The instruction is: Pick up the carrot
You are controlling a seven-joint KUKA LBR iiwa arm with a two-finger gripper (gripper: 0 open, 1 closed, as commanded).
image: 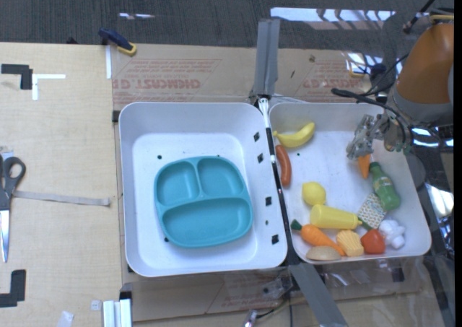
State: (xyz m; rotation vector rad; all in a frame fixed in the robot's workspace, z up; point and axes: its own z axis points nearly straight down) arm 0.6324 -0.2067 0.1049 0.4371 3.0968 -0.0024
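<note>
The carrot (318,235), orange with a green top at its left end, lies near the front of the right bin (336,125), between a yellow corn-like piece (333,216) and a tan item (323,253). My gripper (360,146) hangs over the back right part of that bin, well behind and to the right of the carrot. Just below the gripper sits a small orange piece (364,167); I cannot tell whether the gripper touches it.
The right bin also holds a banana (296,135), a red sausage (284,166), a lemon (313,193), a green bottle (385,190), a tomato (373,241) and other toy food. A blue divided plate (203,201) lies in the left bin (130,195). Scissors (7,195) lie at the far left.
</note>
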